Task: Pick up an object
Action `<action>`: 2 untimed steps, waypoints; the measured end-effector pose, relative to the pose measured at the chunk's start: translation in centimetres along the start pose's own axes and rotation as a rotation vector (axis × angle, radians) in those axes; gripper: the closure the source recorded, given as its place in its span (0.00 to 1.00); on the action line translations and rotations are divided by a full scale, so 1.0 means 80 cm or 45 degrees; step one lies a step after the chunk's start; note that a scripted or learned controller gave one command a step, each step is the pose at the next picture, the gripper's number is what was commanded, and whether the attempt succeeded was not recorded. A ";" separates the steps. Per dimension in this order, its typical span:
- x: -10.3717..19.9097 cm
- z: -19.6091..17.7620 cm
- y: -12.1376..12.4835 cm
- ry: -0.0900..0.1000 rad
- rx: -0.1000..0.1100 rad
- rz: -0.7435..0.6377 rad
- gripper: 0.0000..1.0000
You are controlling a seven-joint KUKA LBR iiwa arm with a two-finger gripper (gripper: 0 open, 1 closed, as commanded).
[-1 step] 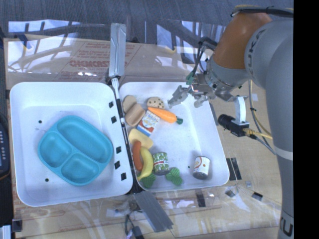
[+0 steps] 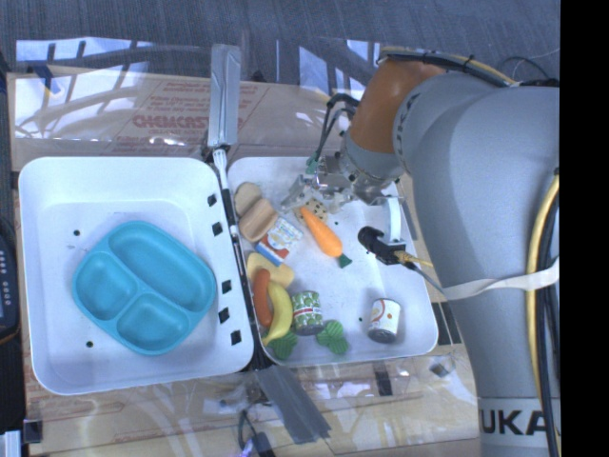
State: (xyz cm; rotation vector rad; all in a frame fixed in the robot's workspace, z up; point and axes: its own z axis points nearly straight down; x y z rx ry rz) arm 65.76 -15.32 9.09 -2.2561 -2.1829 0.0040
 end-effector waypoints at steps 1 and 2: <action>0.001 -0.010 0.001 0.000 0.005 -0.009 1.00; 0.001 -0.009 0.000 0.000 0.007 -0.009 0.00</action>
